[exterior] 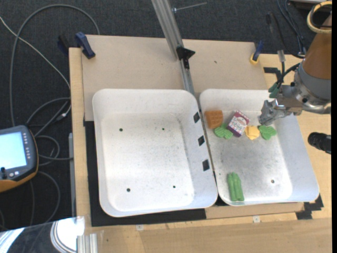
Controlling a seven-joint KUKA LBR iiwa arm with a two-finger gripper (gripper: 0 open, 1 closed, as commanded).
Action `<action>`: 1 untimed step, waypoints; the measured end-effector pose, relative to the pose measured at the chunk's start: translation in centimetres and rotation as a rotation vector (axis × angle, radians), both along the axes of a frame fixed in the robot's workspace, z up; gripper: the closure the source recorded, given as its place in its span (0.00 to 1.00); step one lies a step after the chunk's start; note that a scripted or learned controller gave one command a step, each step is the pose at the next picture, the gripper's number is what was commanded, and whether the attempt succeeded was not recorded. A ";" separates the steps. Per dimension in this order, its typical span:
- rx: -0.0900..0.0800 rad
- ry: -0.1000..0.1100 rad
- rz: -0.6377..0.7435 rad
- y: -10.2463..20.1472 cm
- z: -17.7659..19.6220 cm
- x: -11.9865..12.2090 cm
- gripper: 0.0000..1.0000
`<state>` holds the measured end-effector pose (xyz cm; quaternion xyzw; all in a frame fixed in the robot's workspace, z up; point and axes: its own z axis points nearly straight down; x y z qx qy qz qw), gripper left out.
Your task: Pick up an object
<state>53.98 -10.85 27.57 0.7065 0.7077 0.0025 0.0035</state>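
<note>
Right now gripper (267, 117) hangs over right bin (295, 191), just above green piece (268, 133) and yellow piece (253, 133); finger state unclear.

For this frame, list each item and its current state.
gripper: over right bin, above the yellow piece
orange block: lying in right bin
purple packet: tilted, beside a green piece
yellow piece: touching a green piece
long green item: lying apart near front rim

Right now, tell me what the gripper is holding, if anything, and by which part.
It cannot be told. The gripper hangs just above the yellow piece and green piece in the right bin, with nothing visibly lifted.
</note>
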 end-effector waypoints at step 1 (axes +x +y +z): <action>0.005 0.012 0.003 5.1 -2.0 -1.1 1.00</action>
